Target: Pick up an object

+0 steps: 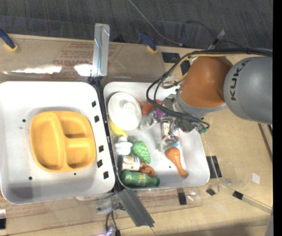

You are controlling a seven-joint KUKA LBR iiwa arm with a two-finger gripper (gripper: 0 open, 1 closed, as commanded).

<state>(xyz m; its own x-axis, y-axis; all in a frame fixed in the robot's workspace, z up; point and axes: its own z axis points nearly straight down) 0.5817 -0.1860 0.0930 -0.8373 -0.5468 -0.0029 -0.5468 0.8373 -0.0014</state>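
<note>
The gripper [170,132] hangs low over the right bin [195,173], just above a toy drumstick [175,159]; whether it grips anything, I cannot tell. A yellow tray [62,140] sits in the left bin [8,132].

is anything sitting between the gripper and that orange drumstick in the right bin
Nothing visible does. The gripper hangs low in the right bin, directly above the orange drumstick. The green grapes lie off to the side, clear of that gap.

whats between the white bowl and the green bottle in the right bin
In the camera view, going down from the white bowl to the green bottle: a yellow piece, a small white item, and a small bottle with an orange label.
</note>
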